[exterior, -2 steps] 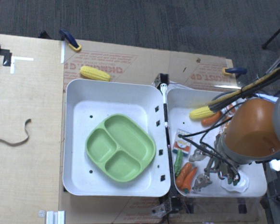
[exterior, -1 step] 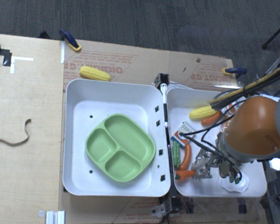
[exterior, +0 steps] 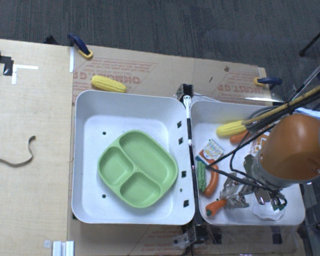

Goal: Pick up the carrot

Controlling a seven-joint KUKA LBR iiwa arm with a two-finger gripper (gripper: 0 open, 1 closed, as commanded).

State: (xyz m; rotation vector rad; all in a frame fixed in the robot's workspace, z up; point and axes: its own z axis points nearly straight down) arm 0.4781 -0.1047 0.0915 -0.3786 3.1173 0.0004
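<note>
The carrot (exterior: 215,206), small and orange with a green tip, lies near the front wall of the right bin (exterior: 285,220). My gripper (exterior: 235,194) hangs low just right of and slightly above it, close to its thick end. I cannot tell whether the two touch. The arm's orange band (exterior: 292,146) looms over the right half of that bin and hides part of its floor.
Also in the right bin are a yellow corn cob (exterior: 231,128), a snack packet (exterior: 212,150), a green vegetable (exterior: 201,177) and an orange-red sausage-like piece (exterior: 213,181). The left bin (exterior: 85,163) holds a green divided plate (exterior: 138,168). Another corn cob (exterior: 109,83) lies on the cardboard behind.
</note>
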